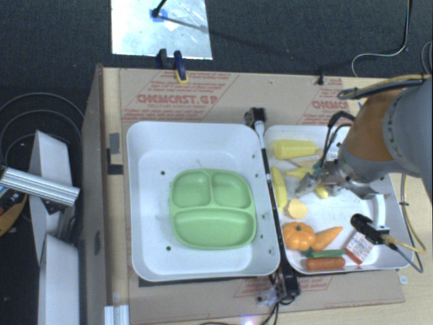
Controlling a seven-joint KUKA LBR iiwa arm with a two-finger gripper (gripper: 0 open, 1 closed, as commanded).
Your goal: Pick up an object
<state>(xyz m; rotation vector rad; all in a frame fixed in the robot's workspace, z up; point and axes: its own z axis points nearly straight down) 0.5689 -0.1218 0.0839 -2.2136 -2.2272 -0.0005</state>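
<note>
Over right bin, gripper

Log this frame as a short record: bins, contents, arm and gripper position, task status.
left bin: holds a green divided plate
right bin: toy food, including a yellow block, corn, pumpkin, carrot, sausage, and a red-and-white packet
arm: reaches in from the right, over the right bin
gripper: low among the yellow pieces near the right bin's upper left
grasp: cannot tell whether anything is held
task status: no object seen lifted yet
</note>
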